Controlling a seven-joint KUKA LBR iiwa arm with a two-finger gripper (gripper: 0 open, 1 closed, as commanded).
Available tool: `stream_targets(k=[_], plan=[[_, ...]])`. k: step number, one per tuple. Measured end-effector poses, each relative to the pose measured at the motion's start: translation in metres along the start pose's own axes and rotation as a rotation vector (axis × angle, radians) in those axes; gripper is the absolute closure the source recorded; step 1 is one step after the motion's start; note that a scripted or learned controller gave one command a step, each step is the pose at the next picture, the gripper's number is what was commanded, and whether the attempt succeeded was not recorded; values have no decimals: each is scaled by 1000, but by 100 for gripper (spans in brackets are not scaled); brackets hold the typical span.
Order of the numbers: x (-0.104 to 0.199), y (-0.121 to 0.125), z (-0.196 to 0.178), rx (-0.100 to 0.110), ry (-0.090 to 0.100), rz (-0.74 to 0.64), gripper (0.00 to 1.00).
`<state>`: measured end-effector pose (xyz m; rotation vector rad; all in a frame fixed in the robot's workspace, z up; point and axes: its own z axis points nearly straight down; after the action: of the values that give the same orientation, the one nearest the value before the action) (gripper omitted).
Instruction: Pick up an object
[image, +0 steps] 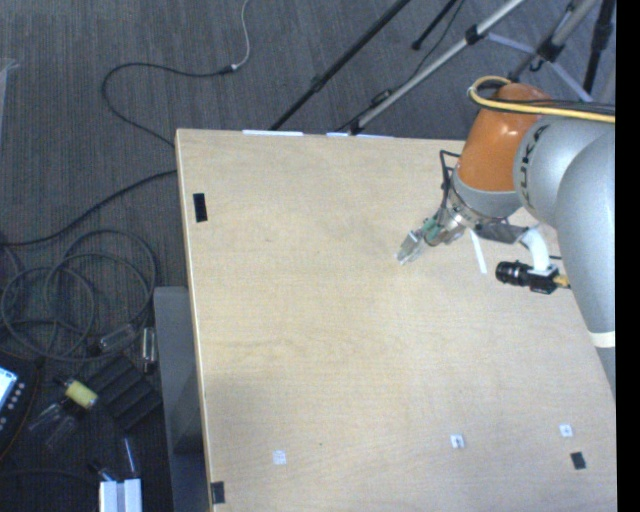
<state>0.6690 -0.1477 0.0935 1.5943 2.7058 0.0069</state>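
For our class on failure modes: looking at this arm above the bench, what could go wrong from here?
1. The hand hangs over bare pale wooden benchtop, so a grasp could close on nothing.
2. The loose yellow cable looped over the orange wrist band might snag as the arm turns.

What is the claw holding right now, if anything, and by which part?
It cannot be told. The claw hangs over the bare wooden board, and its tips are too small and blurred to show anything between them.

No readable text, labels or numbers, small markers on the bench top illegible
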Motion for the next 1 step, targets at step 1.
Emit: stream_targets(k=[1], plan=[[0, 0, 0, 0, 0, 0, 0]])
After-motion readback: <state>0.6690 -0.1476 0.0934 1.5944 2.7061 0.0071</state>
